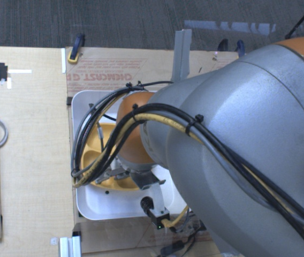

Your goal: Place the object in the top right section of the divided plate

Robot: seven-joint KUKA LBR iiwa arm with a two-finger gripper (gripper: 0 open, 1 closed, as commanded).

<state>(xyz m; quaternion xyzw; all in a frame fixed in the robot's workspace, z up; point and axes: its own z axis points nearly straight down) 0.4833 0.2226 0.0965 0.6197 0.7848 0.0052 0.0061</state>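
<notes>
The arm is reaching in from 3 o'clock and covering most of the white bin. The yellow divided plate is lying in that bin, showing at about 9 o'clock of the wrist, under the black cables. The gripper is sitting somewhere beneath the wrist; cannot tell its state, and cannot tell where the object is, hidden by the arm.

Judgement: the arm is working over the plate, likely at or near placement. To do this well: be centring over the section toward 1 o'clock of the plate, lowering gently, releasing only once clear of the dividers, then lifting straight up.
</notes>
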